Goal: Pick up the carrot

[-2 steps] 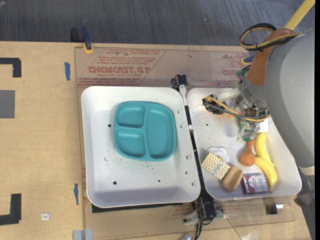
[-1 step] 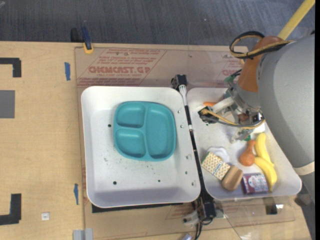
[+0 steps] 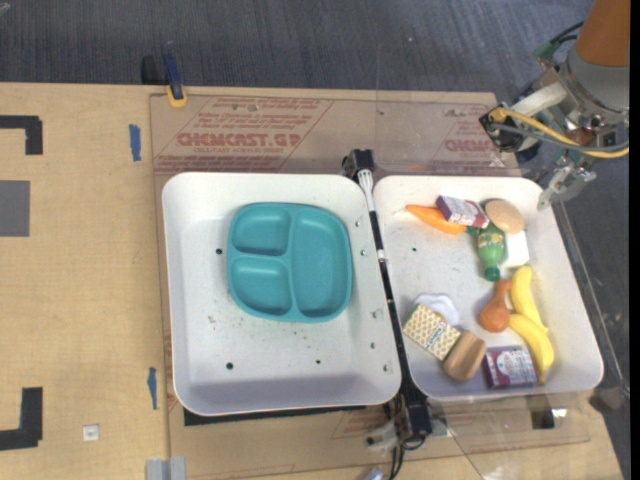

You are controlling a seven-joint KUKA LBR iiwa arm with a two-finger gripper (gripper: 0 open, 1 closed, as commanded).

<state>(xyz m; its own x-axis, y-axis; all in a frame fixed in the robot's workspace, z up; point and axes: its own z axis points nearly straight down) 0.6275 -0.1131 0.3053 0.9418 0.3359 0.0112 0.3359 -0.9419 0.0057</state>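
Arm pose: You see the arm [image 3: 600,28] at the upper right corner of the view, its orange band at the top edge and the grey wrist below it, ringed with yellow and black cables. It stands above the desk [image 3: 80,268] just outside the far right corner of the right bin [image 3: 580,368].

Claw: The claw [image 3: 560,183] hangs from the wrist as a pale metal part over the right bin's far right rim. You cannot tell how far it is parted — the tips are too small and blurred. Nothing is visible in its grip.

Carrot: The carrot [image 3: 437,217] lies in the right bin near its far edge, left of centre, with its point toward the left bin [image 3: 190,368]. It touches a small purple-and-white packet [image 3: 461,209] on its right. It is well apart from the claw.

Right bin, other contents: A tan oval item [image 3: 504,214], a green bottle [image 3: 490,251], a white block [image 3: 516,249], a banana [image 3: 531,320], an orange pear-shaped item [image 3: 495,311], a cracker-patterned packet [image 3: 432,330], a brown bread-like roll [image 3: 465,356] and a purple carton [image 3: 510,366] — all grouped along the right and near sides.

Left bin: It holds a teal divided plate [image 3: 291,260], lying flat near the centre.
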